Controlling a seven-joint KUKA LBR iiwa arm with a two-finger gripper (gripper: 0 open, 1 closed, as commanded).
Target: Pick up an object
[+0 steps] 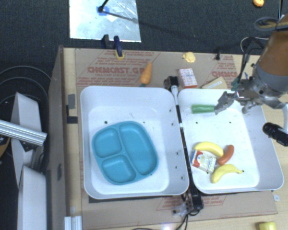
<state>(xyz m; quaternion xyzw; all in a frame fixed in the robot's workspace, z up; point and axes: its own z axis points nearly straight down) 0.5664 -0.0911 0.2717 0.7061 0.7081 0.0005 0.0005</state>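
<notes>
My gripper [234, 104] hangs over the back part of the right bin [271, 169], its fingers spread open with nothing between them. One fingertip [222, 104] is just right of a green cucumber-like piece [202, 109] lying near the bin's back wall. Toward the front of that bin lie a yellow banana [209, 148], a second banana [225, 171], a red sausage [226, 155] and a small red-and-white carton [204, 161], all bunched together.
The left bin [134, 94] holds a blue divided plate [125, 151]. Behind the bins on the cardboard lie a carrot [146, 74], a small pink box [187, 77] and a yellow piece [189, 57]. A black fitting [277, 133] sticks out at the right bin's right edge.
</notes>
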